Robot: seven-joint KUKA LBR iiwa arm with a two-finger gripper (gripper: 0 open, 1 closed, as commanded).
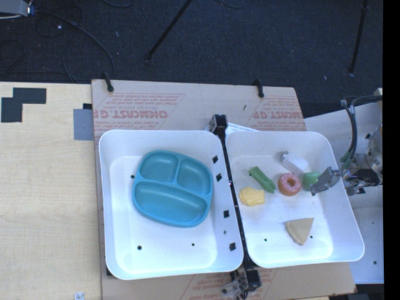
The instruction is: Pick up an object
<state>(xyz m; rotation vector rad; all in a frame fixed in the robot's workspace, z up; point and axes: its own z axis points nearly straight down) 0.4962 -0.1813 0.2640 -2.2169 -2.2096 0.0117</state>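
Note:
The right bin [337,242] holds several toy foods. A green pod [262,179] lies beside a pink donut [289,184]. A yellow corn piece [252,197] sits to their left, and a tan wedge [300,230] lies nearer the front. A small green piece [310,180] and a white-grey item [294,162] are toward the right wall. My gripper [325,181] reaches in low over the bin's right rim, just right of the small green piece and the donut. Nothing can be seen held in it.
The left bin [119,242] carries a blue divided plate [172,188]. A black divider [228,199] with clips runs between the bins. Cardboard [144,108] lies under both, and cables and arm hardware [365,167] crowd the right edge.

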